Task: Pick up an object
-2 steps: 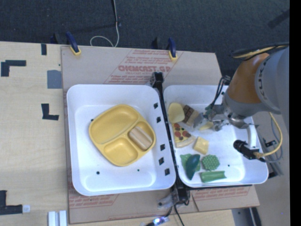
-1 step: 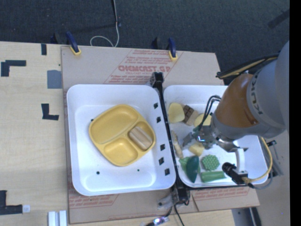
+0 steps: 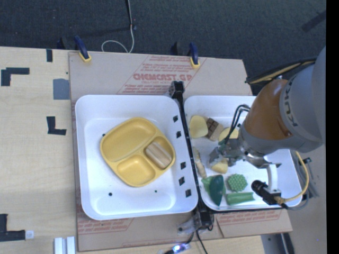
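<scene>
Yellow plastic catches your eye first: a smooth divided tray (image 3: 135,150) fills the left bin (image 3: 85,142), a tan block (image 3: 158,154) in its right compartment. In the right bin (image 3: 296,181), small toys crowd its left edge: a pale yellow piece (image 3: 198,126), a green bumpy ball (image 3: 237,182). Your gripper (image 3: 225,153) hangs low there; whether it's open, I cannot tell. Crowding could cause a slipped pick

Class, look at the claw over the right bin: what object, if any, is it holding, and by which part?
It cannot be told. The claw is down among the yellow pieces in the right bin, but the wrist hides whether anything is gripped.
</scene>
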`<state>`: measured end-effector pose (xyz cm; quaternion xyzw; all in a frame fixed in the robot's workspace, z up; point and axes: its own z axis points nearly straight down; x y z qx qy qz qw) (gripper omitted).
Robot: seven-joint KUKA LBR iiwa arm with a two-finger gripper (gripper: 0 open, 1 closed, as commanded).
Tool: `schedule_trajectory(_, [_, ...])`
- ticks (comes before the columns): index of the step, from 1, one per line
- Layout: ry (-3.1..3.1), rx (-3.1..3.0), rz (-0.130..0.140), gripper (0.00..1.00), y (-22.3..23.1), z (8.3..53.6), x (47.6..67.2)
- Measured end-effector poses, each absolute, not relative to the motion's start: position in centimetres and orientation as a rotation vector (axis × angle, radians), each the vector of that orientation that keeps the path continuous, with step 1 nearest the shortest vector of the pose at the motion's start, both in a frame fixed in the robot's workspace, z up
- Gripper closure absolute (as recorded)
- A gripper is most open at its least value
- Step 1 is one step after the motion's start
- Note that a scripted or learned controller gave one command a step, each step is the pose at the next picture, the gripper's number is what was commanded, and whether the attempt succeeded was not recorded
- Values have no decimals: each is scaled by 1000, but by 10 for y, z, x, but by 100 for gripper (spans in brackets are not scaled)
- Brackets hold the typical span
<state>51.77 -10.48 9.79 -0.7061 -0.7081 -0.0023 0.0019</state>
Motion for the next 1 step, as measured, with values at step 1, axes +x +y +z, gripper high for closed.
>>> schedule_trajectory(1, [-2231, -2213, -8, 100, -44, 189, 502])
